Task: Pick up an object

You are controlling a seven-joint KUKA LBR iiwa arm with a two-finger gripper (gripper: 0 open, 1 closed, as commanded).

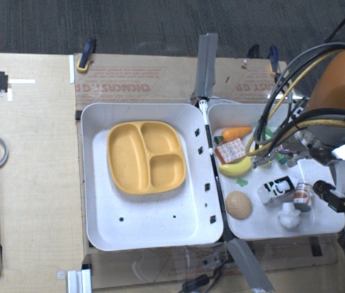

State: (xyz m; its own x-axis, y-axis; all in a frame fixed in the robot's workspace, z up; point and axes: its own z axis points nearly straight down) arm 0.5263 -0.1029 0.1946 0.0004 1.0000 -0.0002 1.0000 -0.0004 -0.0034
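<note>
Gripper (280,156) over right bin (319,224); yellow curved banana (236,166) beside.

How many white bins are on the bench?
2. The left shallow white bin holds a yellow divided plastic plate. The right shallow white bin sits beside it, under the grey arm.

Yellow divided plate (147,157) in white bin (99,224). Orange carrot (236,133), yellow banana (236,166), tan egg-shaped ball (239,204), white-and-black box (275,189).
</note>
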